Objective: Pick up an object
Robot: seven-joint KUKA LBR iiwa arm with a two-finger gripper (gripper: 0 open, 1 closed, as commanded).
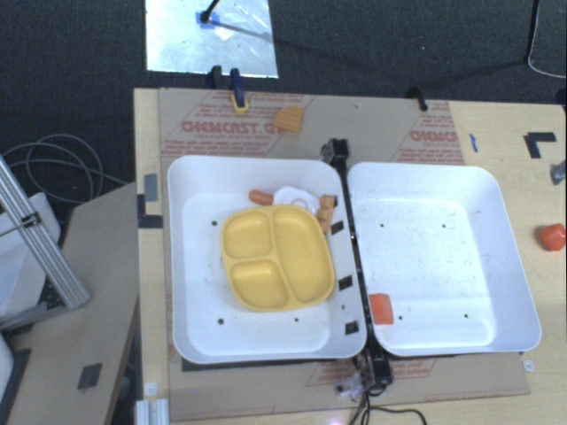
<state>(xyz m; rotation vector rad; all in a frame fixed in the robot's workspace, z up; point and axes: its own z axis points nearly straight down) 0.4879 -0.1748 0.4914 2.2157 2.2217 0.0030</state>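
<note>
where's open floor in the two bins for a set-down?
Right bin: most of its floor is bare, bordered by the orange block at its front-left corner. Left bin: crowded; the yellow divided tray fills the middle, with an orange piece, a white item and a tan piece behind it. Narrow strips remain left of and in front of the tray.

A shiny metal sheet (211, 23) lies on the dark floor beyond the bench; grey cables (55, 168) coil at left.

bench (151, 131) | two white bins (190, 326) side by side | tan block (288, 119) | orange block (552, 236)
</note>
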